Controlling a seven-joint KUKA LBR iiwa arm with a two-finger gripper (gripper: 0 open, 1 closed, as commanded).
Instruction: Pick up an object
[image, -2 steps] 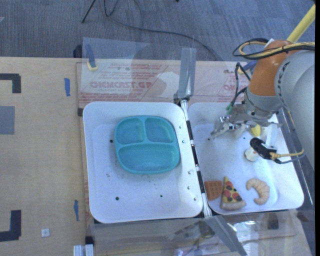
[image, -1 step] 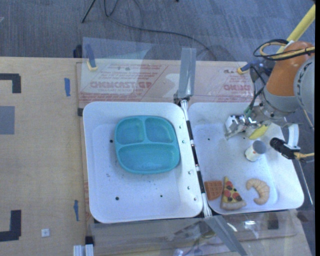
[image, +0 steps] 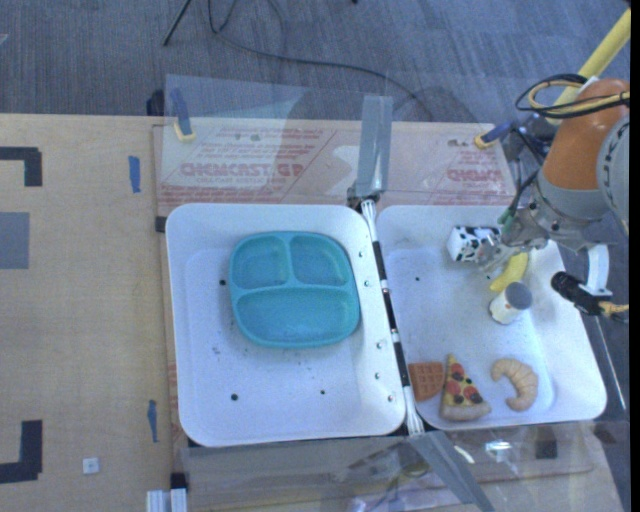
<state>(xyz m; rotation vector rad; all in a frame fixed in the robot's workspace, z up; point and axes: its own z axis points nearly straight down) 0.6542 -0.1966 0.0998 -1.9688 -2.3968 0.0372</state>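
The right bin (image: 430, 300) holds several toy foods. A black-and-white cow toy (image: 468, 241) lies near its back. Just right of it a yellow banana (image: 510, 270) slants down to a pale end (image: 502, 311), with a small grey round piece (image: 517, 295) over it. A pizza slice (image: 461, 388), a croissant (image: 517, 383) and a brown waffle square (image: 425, 379) lie along the front. My gripper (image: 497, 254) hangs low over the bin's back right, between the cow toy and the banana, close to both. Nothing can be made out in its grasp.
A teal divided plate (image: 294, 289) sits in the left bin (image: 200, 400). The grey arm with its orange band (image: 585, 150) comes in from the right over the right bin's far corner. A ridge (image: 380, 300) divides the two bins.
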